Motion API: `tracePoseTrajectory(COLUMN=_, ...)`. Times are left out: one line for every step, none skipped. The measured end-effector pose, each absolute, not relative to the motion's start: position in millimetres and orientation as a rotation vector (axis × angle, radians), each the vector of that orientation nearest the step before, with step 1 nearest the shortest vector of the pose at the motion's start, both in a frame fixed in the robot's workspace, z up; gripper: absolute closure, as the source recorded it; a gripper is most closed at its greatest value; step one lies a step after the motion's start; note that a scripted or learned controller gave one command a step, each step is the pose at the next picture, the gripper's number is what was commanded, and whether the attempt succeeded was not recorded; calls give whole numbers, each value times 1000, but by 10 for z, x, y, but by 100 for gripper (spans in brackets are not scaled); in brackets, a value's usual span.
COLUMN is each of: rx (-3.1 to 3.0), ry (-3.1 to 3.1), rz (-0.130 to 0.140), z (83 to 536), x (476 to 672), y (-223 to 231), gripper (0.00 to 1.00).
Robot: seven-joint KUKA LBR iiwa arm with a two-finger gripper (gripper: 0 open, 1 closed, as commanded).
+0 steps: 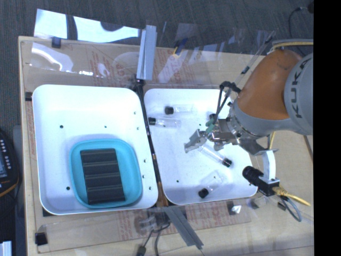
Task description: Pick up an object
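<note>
My arm reaches in from the right, orange band uppermost, wrist bent down over the right bin. "KU" of the KUKA lettering reads on the grey link at the far right. My claw sits low over the bin's middle, fingers slightly spread, nothing between them. Just beside it lies a clear vial with black cap; others rest near the back and front. Left bin holds a blue tray.
</note>
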State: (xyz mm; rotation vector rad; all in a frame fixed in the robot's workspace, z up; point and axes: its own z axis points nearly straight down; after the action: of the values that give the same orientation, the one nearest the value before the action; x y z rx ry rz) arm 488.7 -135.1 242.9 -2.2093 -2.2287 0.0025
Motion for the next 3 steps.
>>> tracePoseTrajectory(rx=-2284, ry=-2169, rz=0, z=1198, x=4833, y=-1068, gripper=0)
tracePoseTrajectory(rx=-2351, ry=-2105, rz=8, z=938, x=5171, y=-1075, gripper=0)
tracePoseTrajectory(rx=-2335, ry=-2110, rz=7, z=1027, x=5172, y=-1033, gripper=100)
